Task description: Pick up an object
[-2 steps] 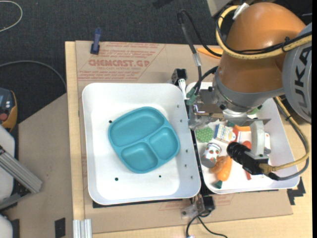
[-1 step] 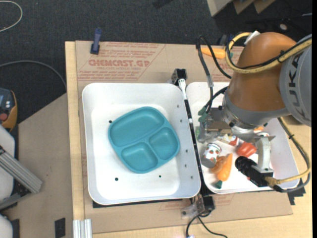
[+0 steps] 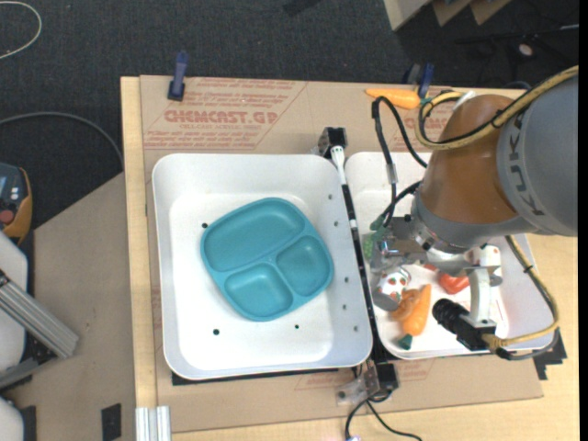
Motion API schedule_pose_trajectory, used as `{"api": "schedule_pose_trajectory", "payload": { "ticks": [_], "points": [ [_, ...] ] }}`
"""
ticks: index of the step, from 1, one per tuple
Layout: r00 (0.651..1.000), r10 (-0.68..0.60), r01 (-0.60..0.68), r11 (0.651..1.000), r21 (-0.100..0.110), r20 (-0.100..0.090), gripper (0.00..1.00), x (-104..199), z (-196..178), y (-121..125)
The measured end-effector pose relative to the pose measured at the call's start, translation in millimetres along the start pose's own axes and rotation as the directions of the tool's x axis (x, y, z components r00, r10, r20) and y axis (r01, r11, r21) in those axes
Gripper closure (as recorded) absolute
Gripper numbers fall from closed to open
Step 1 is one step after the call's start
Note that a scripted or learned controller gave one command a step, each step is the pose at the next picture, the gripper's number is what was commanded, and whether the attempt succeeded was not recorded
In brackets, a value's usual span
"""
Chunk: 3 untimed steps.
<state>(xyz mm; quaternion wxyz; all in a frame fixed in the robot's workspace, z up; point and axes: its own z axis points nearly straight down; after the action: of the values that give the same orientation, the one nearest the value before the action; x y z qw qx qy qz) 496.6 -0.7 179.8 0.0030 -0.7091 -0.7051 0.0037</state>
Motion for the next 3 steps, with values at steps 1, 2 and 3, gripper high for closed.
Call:
{"api": "schedule_pose_trajectory", "payload": {
  "ticks": [1,2,3],
  "points": [
    [1.0,0.001,-0.001,1.0,-0.026,0.002,1.0,-55,-141,-16],
    [1.0,-0.012,0.011,1.0,-0.015,-0.002,1.0,-1,-152,-18],
    [1.0,-0.014,0.014,1.0,-0.016,-0.003,1.0,63,-194,-19]
  ]
}}
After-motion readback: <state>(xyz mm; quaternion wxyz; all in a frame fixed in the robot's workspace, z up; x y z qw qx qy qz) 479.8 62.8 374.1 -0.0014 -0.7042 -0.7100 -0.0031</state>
